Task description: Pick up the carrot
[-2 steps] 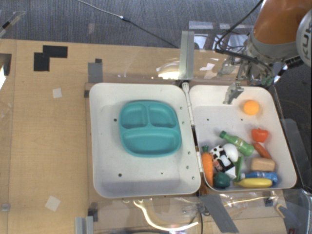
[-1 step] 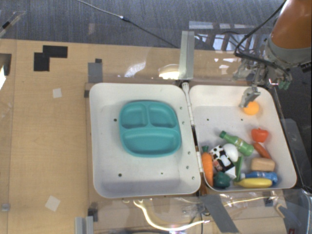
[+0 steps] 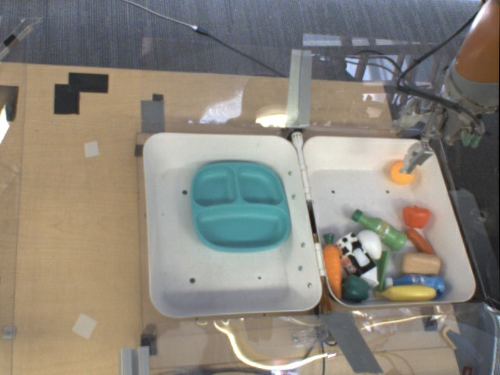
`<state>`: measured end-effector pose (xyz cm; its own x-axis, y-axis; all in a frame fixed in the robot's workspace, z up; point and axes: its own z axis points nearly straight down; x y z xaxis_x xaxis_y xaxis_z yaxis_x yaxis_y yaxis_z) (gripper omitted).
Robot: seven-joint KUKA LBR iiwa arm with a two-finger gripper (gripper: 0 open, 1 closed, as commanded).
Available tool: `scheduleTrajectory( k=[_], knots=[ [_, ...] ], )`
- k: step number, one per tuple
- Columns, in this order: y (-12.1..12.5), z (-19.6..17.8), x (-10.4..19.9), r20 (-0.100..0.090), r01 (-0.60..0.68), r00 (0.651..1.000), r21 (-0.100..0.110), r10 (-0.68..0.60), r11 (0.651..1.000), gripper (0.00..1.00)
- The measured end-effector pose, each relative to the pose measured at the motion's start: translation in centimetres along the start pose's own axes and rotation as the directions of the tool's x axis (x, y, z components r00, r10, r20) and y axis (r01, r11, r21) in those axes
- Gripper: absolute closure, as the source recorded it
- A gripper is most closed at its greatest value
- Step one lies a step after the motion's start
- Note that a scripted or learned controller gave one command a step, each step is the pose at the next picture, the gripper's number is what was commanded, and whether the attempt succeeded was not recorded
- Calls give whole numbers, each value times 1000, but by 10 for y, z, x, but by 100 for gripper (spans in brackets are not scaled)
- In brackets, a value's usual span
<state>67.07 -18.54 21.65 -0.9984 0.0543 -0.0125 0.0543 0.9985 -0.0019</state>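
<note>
camera view: carrot (image 3: 333, 266) lies in the right bin (image 3: 355, 162), jammed against the divider wall at the bin's near-left corner, long axis roughly along that wall. gripper (image 3: 416, 159) is at the far-right of the same bin, right over or touching a small yellow-orange piece (image 3: 402, 173), well apart from the carrot; can't tell its open/closed state from this angle. likely failures as i read it: it grabs the yellow piece instead, similar colour and it's right there; or on the carrot, one finger has no room on the divider side so it lands on the wall or skids off. the cow-patterned toy (image 3: 362, 250) and dark green piece (image 3: 355, 289) crowd the carrot's other side, so a closing finger could shove or pinch those. green bottle (image 3: 380, 230) sits just beyond. open room: bare floor in the bin's far-left half gives a clean approach lane toward the carrot. left bin (image 3: 168, 287) holds only the teal tray (image 3: 241, 205), lots of free rim
</note>
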Motion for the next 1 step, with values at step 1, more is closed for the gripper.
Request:
scheduleTrajectory(
  k=[1],
  knots=[
    [-19,-9,3,-1,-156,988,-1,156,988,0]
  ],
)
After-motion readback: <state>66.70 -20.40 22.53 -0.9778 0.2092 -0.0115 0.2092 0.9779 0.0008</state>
